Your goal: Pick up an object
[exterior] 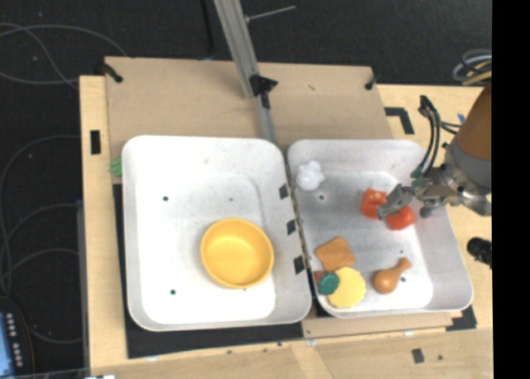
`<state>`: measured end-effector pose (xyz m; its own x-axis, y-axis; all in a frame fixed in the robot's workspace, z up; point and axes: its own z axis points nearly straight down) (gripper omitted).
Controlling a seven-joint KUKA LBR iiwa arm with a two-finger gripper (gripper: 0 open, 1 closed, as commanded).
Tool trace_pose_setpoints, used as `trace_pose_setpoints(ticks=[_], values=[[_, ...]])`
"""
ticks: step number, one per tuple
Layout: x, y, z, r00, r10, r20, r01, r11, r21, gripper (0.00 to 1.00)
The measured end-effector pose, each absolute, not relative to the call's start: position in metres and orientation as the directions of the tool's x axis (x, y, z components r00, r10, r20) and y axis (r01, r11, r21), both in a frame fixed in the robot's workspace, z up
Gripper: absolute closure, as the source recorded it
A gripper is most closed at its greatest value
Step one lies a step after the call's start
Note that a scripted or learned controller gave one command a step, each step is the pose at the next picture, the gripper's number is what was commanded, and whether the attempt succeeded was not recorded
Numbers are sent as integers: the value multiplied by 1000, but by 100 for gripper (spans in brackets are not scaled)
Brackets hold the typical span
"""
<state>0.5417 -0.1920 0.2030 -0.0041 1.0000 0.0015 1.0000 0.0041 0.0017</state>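
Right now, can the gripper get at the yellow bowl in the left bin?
Probably yes. The yellow bowl sits alone and uncovered in the left bin; the gripper is over the right bin by the red object, so it must cross over.

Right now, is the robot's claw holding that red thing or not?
Gripper: down among the red pieces in the right bin; whether it grips one cannot be told.

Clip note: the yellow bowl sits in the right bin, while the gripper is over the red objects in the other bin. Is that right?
Not quite. The camera view shows the round yellow bowl in the left white bin, not the right one. The rest holds: the gripper is over the red objects in the other bin, the right white bin.
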Motion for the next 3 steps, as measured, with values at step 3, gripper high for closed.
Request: trace_pose_setpoints(ticks=[3], values=[[536, -203, 101, 1, 1000, -4, 1000, -1, 2, 0]])
